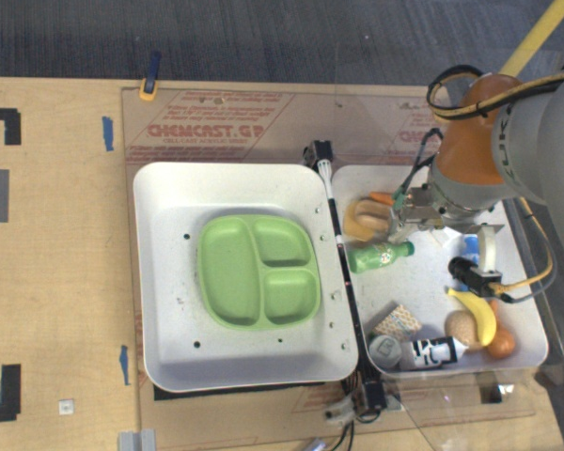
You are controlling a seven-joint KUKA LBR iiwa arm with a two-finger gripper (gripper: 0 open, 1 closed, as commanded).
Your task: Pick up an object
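My gripper (398, 220) is down in the right bin (423, 294), at its far left part. It sits right beside a tan bun (365, 220) and just above a green bottle (376, 256) lying on its side. An orange carrot (381, 198) pokes out behind the bun. The view does not let me tell whether anything is between the gripper's tips. The grey arm with its orange band (470, 144) comes in from the upper right and hides the bin's far right corner.
The left bin (169, 346) holds a green divided plate (259, 271). The right bin's near part has a banana (481, 314), a tan egg-shaped ball (461, 327), an orange (501, 344), a black-and-white bottle (434, 350), a grey can (385, 349) and a patterned wedge (397, 320). A blue piece (468, 246) lies mid-right.
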